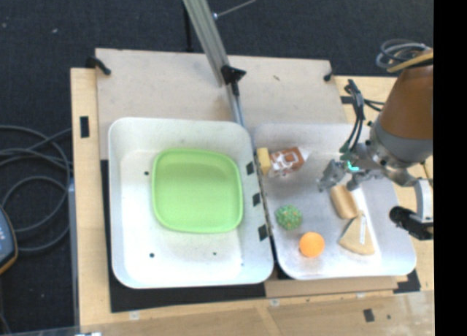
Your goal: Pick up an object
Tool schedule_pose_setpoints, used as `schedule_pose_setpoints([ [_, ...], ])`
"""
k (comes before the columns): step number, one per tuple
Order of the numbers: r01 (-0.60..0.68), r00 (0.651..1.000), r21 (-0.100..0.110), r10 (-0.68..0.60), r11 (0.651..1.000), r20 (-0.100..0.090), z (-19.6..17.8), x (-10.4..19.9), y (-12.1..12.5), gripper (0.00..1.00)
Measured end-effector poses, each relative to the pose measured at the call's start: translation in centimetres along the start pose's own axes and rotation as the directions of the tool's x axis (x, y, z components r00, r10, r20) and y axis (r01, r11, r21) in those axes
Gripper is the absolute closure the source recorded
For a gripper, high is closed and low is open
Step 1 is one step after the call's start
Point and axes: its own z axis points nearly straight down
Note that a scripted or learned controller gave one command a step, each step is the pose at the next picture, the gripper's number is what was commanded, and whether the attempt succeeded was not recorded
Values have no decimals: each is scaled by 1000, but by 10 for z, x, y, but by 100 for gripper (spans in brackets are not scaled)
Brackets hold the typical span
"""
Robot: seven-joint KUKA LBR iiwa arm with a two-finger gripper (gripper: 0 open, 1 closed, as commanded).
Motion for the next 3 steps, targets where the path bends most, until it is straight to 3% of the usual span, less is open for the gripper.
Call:
schedule_pose_setpoints([
  [1,0,1000,0,0,1000,0,0,0,0,0],
  [3,0,1000,-2,0,1000,0,103,5,-8,0],
])
